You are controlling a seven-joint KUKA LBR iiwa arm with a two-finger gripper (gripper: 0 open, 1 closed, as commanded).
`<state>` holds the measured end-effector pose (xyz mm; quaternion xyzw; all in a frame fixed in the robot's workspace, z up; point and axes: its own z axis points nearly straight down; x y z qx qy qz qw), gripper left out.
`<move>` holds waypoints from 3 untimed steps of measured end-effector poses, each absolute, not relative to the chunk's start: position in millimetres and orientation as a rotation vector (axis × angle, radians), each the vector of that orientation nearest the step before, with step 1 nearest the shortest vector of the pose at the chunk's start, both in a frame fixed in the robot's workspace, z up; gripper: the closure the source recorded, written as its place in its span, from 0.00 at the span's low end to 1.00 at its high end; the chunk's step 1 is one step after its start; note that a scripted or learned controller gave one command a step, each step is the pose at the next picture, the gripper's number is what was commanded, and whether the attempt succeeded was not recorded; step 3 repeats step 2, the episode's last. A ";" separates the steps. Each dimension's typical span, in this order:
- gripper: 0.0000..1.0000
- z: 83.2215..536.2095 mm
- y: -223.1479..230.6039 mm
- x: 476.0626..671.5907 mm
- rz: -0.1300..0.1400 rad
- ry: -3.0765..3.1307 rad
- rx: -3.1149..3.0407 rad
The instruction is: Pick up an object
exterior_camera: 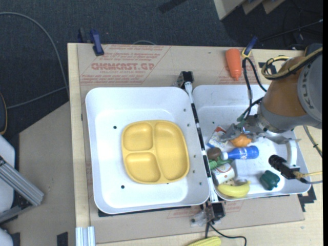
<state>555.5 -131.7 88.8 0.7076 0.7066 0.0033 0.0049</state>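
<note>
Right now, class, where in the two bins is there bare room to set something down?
Bare floor rings the yellow divided plate in the left bin. The right bin's far strip is bare; nearer, the banana, blue bottle and green object crowd it.

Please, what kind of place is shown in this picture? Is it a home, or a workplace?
Most likely a robotics lab or test bench, not a home. A grey robot arm reaches over two white bins clamped to a board, loose cables lie about, and the right bin holds a jumble of small objects such as a banana.

Yellow tray in left bin; pincer over right-bin clutter.
</note>
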 end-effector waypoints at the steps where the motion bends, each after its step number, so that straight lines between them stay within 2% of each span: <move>1: 1.00 98.7 -130.8 555.9 0.012 2.214 2.216; 2: 1.00 185.0 -59.9 567.0 0.002 2.223 2.219; 3: 1.00 185.0 -59.9 567.0 0.002 2.223 2.219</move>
